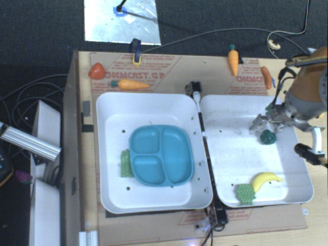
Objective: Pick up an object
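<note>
Evidently the approach step is in hand: the arm [307, 88] reaches over the right bin [230, 111], and its claw [265, 123] hangs just above a small dark-green object [267, 137] on the bin floor. Whether the claw is released or clenched cannot be told. Next, probably, a straight descent onto that rounded, lumpy piece.

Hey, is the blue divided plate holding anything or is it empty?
Empty: the blue plate's three compartments show bare blue. A green piece lies beside it.

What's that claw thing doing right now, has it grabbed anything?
Gripper: low in the right bin, just above a small dark green object. Whether it is open, closed, or holding that object cannot be told.
</note>
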`<state>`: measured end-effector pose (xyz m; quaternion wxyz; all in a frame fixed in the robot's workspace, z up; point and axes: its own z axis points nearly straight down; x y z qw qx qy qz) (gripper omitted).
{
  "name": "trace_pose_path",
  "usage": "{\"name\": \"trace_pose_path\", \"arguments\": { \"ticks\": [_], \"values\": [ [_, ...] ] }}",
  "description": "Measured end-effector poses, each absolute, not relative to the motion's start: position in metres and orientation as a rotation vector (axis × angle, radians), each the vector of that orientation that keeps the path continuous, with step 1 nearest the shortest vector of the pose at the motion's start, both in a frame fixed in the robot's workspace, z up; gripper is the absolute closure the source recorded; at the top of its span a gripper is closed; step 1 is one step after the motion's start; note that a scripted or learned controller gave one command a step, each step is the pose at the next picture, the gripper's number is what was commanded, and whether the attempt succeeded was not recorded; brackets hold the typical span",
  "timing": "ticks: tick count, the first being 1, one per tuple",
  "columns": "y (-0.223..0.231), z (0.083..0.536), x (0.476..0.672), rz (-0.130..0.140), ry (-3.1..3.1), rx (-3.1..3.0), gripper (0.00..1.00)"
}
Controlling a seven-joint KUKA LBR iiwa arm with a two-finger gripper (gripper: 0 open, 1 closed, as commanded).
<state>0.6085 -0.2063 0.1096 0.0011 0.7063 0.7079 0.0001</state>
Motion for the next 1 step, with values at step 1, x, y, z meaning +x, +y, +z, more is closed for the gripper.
{"name": "trace_pose_path", "arguments": {
  "ticks": [1],
  "values": [
    [-0.2065,0.1154,0.6093,0.002,2.222,2.217,0.00]
  ]
}}
